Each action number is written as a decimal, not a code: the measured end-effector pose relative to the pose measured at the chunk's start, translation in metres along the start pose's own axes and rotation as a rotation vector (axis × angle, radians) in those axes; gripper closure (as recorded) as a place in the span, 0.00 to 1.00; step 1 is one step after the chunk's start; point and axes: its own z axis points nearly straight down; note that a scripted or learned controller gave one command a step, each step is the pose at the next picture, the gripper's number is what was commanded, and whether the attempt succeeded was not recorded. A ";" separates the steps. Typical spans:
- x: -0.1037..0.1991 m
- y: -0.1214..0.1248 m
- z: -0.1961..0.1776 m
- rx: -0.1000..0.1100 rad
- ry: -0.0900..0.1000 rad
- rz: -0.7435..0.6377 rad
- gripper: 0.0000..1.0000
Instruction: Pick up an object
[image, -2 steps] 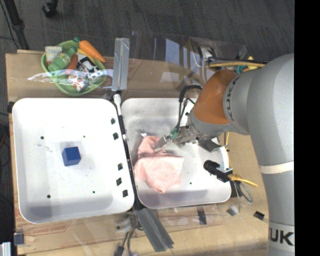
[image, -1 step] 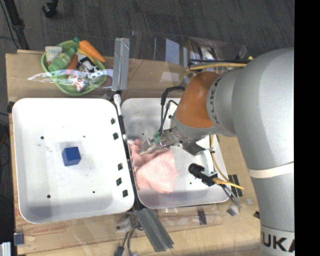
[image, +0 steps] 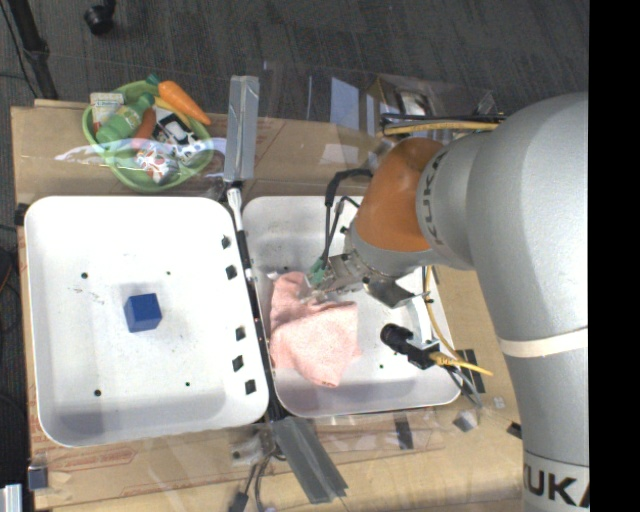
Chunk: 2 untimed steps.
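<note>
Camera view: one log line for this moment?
arm: over right bin | gripper: at pink cloth | blue cube: left bin

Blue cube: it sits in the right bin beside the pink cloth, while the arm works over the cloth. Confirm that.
Not quite. The camera view shows the blue cube alone in the left bin. The pink cloth lies in the right bin, and the arm does work over the cloth there.

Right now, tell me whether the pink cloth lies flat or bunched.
Bunched: the pink cloth sits crumpled in the right bin, folds and ridges visible, its upper edge beneath the end effector.
</note>
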 end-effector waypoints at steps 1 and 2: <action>0.000 0.000 0.000 0.000 0.000 0.000 0.00; 0.009 0.015 0.010 -0.004 -0.002 -0.015 0.00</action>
